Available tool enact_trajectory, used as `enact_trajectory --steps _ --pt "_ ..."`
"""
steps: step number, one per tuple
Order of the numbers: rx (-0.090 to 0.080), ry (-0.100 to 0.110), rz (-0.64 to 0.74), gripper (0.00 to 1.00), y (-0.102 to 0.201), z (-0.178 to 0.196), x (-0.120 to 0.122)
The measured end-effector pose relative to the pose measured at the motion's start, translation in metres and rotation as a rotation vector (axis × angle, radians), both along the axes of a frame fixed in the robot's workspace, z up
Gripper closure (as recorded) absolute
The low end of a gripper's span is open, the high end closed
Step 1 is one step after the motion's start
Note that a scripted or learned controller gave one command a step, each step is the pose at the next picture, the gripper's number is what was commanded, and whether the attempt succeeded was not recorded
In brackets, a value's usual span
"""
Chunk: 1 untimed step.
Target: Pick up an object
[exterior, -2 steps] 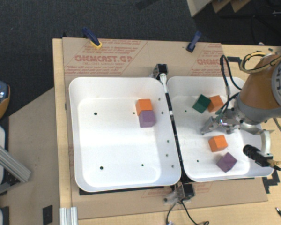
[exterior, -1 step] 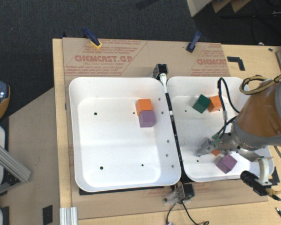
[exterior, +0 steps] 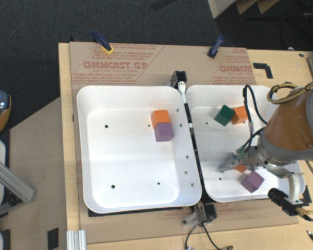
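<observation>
My gripper is low in the right bin, near its front middle, with the arm's orange-banded wrist above it to the right. A small orange piece peeks out right beside the gripper tip, touching or nearly so. A purple block lies just in front and to the right of it. At the back of the same bin, a green block and an orange block sit side by side. In the left bin, an orange block rests against a purple block.
The two bins meet at a raised divider. Black cables loop from the wrist over the right bin. Blue clamps hold the cardboard at the back edge.
</observation>
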<state>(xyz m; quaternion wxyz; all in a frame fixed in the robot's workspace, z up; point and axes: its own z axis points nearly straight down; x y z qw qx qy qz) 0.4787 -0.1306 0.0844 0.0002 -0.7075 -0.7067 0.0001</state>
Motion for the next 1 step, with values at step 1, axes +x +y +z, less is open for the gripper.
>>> enact_trajectory --steps 1 --pt "-0.002 -0.003 0.000 1.00 -0.0004 0.0107 0.0007"
